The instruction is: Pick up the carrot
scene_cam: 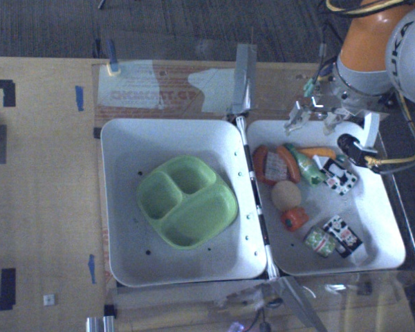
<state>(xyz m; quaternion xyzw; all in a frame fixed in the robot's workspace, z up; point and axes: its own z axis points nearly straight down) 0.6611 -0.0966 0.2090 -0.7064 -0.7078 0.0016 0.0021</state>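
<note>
The carrot [291, 162], an orange body with a green leafy end, lies in the right bin [384, 206] near its far left corner, between a red-orange sausage-shaped toy [266, 164] and a cow-patterned carton [340, 175]. My gripper [312, 120] hangs above the bin's far rim, a little behind and to the right of the carrot. Its fingers are spread open with nothing between them.
The right bin also holds a beige round toy [286, 195], a small red vegetable [294, 218], a green box [319, 241] and a second cow-patterned carton [344, 234]. A green divided plate [187, 200] sits in the left bin [124, 151]. A metal divider [243, 81] stands behind the bins.
</note>
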